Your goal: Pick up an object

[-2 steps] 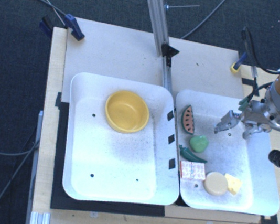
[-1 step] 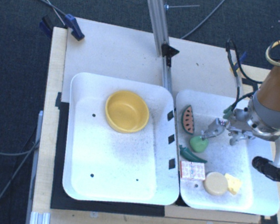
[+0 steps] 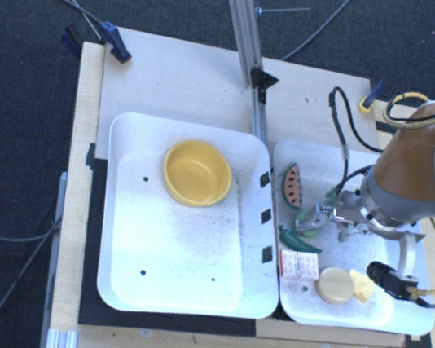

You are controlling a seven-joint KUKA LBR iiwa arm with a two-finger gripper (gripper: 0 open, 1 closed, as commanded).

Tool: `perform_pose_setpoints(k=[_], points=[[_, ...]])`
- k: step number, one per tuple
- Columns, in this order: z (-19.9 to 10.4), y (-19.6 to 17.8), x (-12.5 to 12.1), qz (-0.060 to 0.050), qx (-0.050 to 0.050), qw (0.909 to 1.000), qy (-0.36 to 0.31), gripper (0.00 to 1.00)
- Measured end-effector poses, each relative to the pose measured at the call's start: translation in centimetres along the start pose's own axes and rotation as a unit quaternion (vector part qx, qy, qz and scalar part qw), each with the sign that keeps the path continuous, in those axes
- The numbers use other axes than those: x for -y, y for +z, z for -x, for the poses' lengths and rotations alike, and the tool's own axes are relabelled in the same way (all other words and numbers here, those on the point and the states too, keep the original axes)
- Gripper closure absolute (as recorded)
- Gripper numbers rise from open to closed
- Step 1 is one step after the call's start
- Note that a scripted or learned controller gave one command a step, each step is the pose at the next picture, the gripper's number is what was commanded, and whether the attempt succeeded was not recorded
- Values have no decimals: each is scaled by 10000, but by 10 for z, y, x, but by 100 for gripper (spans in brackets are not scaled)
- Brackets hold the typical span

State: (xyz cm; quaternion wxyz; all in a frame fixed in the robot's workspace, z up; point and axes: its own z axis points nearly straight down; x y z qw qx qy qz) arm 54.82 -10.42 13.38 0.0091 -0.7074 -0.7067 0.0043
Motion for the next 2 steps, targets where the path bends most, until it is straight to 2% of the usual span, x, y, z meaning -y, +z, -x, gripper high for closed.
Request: perform_pose_setpoints(k=[1, 2], points=[[0, 34, -4, 88, 4, 10000, 5, 0], [0, 21, -4, 102, 7, 9999, 10, 100]])
